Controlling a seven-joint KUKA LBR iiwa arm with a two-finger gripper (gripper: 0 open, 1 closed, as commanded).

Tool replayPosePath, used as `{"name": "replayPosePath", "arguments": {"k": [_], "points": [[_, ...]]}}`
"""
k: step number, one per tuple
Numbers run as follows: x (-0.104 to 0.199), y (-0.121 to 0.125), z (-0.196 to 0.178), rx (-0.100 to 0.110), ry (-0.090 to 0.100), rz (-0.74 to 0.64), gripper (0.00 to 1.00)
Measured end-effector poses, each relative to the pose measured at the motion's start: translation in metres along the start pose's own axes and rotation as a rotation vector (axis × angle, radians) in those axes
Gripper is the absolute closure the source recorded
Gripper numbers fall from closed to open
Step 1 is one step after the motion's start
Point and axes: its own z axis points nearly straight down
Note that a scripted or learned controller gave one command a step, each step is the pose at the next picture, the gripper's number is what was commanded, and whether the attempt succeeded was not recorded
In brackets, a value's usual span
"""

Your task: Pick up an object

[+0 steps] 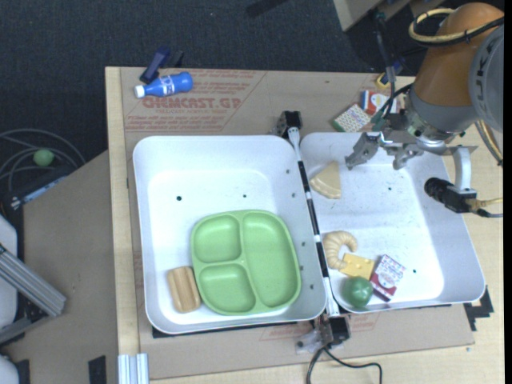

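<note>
Nearest the camera, a green ball (357, 293) sits in the right bin (448, 254) beside a yellow block (357, 265), a red packet (389, 275) and a croissant (339, 242). Farther back lies a pale wedge (326, 182). Above it the gripper (380, 154) hangs, its 2 fingers spread apart, grasping nothing.

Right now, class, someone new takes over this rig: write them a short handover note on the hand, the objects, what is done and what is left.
Hand: open, hovering over the far end of the right bin, holding nothing.
Right bin: pale wedge at the left wall; croissant, yellow block, green ball and red-and-white packet clustered at the near end.
Left bin: green divided plate, tan block beside it.
Done: nothing picked.
Left: choose an object, descend, grasp, lift.
</note>
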Motion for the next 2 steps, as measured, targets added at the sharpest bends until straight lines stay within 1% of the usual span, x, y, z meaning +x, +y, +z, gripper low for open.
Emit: {"name": "replayPosePath", "arguments": {"k": [1, 2], "points": [[0.011, 0.033, 0.096, -0.007, 0.001, -0.002, 0.0], [0.011, 0.045, 0.1, -0.003, 0.0, -0.002, 0.0]]}}
